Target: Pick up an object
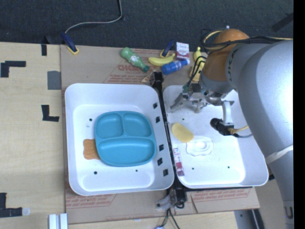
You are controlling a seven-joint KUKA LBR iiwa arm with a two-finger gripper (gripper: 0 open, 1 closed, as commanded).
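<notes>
Looming largest on our right is the grey arm (269, 94). Its gripper (188, 101) hangs over the right bin's (248, 168) far end; we cannot tell its state. Just beyond it, on that bin's floor, lie 1 yellow piece (182, 132) and 1 white piece (198, 147). Our left bin (76, 128) holds a blue plate (125, 138).

Single fixed camera above the surface (28, 128), looking down at a slant. Mid distance: both white bins, left bin (76, 128) and right bin (248, 168), fully framed. Arm (267, 94) enters from right, close to lens.
</notes>
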